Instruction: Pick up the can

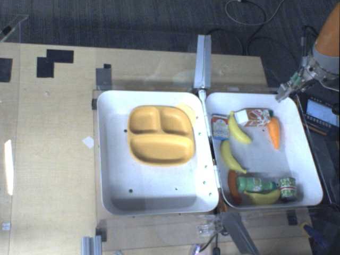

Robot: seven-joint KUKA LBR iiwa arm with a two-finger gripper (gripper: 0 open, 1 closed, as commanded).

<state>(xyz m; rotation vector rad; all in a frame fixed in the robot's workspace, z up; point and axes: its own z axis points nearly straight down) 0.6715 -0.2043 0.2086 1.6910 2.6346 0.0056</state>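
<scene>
The can [288,188] is small, with a green and red label and a pale top. It stands in the near right corner of the right bin [311,166], touching a banana [263,197] and the cap end of a green bottle [255,185]. My gripper [283,91] hangs over the far right corner of that bin, well away from the can, with nothing visible in it. The grey arm with its orange band [326,47] comes in from the upper right.
The right bin also holds two more bananas [238,129] [230,157], a carrot [273,132], a red and white carton [256,117], a small red packet [219,127] and a red item [232,186]. In the left bin [114,158] lies a yellow divided tray [161,134]. A metal post [202,62] stands between the bins.
</scene>
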